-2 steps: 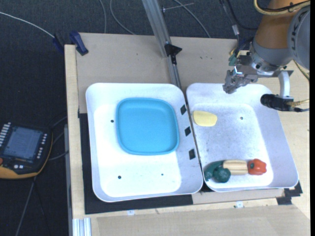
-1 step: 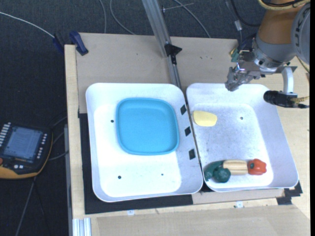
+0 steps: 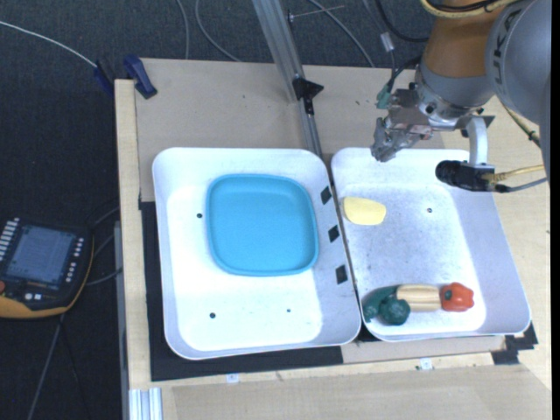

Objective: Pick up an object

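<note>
Gripper (image 3: 385, 151), state unclear, above right bin (image 3: 490, 234); partial "UK" lettering on arm (image 3: 525, 24).

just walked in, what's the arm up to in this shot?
The grey KUKA arm reaches in from the right, and its gripper hangs over the far edge of the right bin with nothing visibly between its fingers. The nearest object is a pale yellow piece lying just below it in that bin. A dark green item, a tan piece and a red piece sit together along the near edge. The left bin holds a blue plate. Nothing has been picked up.
</note>
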Robot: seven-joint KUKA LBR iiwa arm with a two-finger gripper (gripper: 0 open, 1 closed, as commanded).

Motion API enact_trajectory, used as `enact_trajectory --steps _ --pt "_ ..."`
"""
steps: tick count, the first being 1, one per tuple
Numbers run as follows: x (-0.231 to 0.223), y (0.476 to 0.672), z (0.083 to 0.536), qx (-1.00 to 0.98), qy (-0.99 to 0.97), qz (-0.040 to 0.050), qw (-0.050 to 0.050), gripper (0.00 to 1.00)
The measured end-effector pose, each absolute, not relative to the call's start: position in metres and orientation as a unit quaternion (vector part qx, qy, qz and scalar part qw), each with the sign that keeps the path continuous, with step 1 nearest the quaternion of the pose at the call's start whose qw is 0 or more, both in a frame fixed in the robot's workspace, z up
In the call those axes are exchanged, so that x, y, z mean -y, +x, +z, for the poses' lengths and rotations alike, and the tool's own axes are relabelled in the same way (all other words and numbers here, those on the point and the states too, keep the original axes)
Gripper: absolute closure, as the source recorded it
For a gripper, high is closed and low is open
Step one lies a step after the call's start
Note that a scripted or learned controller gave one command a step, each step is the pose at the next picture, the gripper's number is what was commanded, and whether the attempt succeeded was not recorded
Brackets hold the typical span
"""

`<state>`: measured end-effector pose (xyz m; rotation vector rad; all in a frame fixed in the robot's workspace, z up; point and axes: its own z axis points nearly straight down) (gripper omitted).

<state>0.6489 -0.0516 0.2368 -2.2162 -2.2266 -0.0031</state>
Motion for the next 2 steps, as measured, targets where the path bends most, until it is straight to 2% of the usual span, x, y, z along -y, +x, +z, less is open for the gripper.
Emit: enact_trajectory --steps 1,2 --pt "-0.001 0.639 0.227 0.709 -0.706 -0.0005 0.0 1.0" --pt "-0.057 0.626 0.238 0.709 -0.705 -0.001 0.0 1.0"
